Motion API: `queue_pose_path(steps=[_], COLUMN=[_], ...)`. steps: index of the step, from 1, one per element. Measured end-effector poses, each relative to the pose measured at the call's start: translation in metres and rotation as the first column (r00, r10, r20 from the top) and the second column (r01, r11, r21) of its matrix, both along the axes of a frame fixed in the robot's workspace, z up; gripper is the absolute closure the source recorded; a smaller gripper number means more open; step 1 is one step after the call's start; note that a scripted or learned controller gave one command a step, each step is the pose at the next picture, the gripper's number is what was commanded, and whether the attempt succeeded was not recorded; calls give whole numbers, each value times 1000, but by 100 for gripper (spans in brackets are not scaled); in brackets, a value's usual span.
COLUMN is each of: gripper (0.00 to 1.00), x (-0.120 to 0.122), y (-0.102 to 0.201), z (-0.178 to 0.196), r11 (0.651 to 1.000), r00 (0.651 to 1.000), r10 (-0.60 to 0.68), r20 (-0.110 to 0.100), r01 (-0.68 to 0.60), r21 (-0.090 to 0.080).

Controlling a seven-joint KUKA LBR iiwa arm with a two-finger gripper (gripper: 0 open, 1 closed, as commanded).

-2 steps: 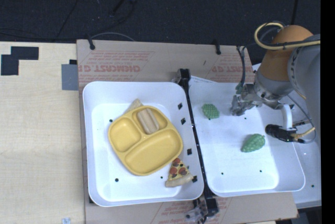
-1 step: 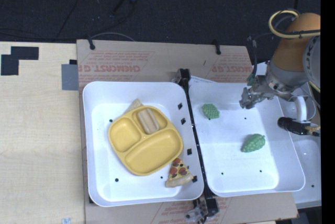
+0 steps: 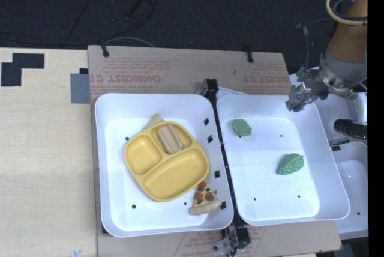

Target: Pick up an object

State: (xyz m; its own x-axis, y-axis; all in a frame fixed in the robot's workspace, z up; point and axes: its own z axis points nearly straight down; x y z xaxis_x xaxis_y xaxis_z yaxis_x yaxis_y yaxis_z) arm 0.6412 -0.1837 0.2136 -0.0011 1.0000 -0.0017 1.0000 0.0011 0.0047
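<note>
From above, my gripper hangs over the right bin's far right rim; I cannot tell its state. Below it to the left lies a small knobbly green piece, and a larger green bunch lies nearer.

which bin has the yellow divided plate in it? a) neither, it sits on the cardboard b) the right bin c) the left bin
c: the yellow divided plate lies inside the left bin, with a pizza slice toy beside it; the right bin holds two green items.
</note>
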Motion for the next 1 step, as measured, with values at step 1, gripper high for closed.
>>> queue_pose_path(steps=[1], gripper=[100], x=[-3], y=[5], z=[62], r11=[1000], r00=[1000], r10=[1], r20=[0], r01=[-1], r21=[0])
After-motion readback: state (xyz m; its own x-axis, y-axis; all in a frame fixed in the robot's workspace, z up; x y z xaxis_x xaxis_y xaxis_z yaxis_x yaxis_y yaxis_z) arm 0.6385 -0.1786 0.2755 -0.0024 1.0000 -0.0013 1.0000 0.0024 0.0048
